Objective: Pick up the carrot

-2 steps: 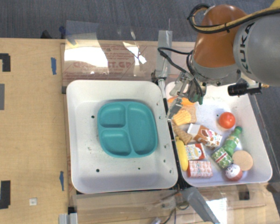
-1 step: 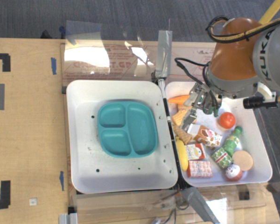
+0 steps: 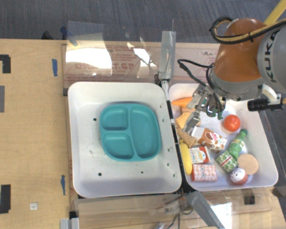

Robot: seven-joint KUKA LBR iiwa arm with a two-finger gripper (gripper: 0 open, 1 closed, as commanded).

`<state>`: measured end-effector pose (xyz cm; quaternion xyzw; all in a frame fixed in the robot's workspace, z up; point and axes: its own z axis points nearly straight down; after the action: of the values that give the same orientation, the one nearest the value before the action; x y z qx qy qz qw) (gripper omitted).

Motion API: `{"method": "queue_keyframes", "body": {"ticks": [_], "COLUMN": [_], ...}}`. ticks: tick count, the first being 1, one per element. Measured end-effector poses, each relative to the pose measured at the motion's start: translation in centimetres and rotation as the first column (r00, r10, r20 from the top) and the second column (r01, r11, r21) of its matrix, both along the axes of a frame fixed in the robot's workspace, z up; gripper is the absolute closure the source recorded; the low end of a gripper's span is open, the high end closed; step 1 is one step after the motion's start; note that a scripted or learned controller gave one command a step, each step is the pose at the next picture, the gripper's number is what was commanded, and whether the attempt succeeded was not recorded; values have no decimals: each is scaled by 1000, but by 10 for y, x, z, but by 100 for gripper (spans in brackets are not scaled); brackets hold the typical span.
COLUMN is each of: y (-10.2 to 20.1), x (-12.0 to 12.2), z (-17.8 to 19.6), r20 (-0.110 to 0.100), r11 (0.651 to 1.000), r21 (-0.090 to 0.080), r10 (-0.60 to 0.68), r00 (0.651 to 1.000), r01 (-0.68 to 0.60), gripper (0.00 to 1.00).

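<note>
**In the right bin, far-left corner: gripper over the carrot**

In the right bin (image 3: 269,171), the carrot (image 3: 181,101) lies along the far wall near the left corner: orange, smooth, tapered. The gripper (image 3: 200,109) hangs just beside its near end, metal fingers angled down toward it, likely lining up a grasp. Whether those fingers are spread or closed, cannot tell; glare and cabling muddle them. Nothing visibly held. Teal divided tray (image 3: 130,131), glossy plastic, sits mid left bin (image 3: 81,175).
</note>
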<state>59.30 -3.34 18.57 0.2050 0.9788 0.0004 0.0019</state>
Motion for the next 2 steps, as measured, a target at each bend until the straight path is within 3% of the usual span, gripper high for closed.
{"method": "queue_keyframes", "body": {"ticks": [1,2], "y": [-52,-57], "x": [4,25], "z": [-81,-88], "r20": [9,20], "r11": [999,991], "r21": [-1,2], "r10": [54,-134], "r00": [999,991], "r01": [-54,134], "gripper": [0,0]}}
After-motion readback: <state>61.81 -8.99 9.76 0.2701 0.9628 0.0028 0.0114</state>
